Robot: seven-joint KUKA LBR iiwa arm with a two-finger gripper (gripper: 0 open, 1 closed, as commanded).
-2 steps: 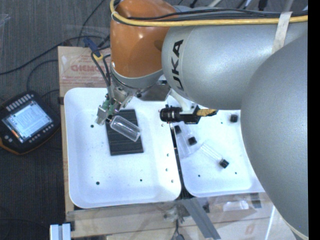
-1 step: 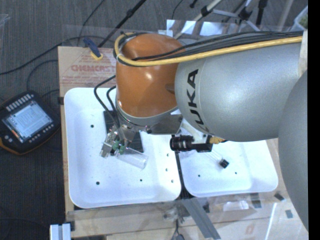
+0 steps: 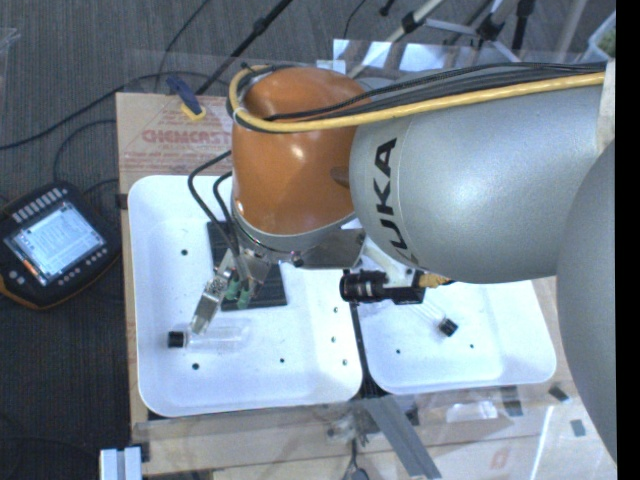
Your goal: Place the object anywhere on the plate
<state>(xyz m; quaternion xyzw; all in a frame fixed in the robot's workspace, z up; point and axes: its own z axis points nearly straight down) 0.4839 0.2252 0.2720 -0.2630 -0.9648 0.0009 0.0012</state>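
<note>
1. You are seeing the gripper (image 3: 205,313) reaching down over the lower left of the left bin (image 3: 160,208).
2. Whether it is spread or pinching, you cannot tell.
3. A small black object (image 3: 176,340) is lying just beside its tip; another (image 3: 447,326) is sitting in the right bin (image 3: 520,363).

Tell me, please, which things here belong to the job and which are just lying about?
Job: pincer; small black block in the left bin, probably the object; dark square plate.
Lying about: black piece in the right bin; handheld pendant; cardboard sheet.
</note>
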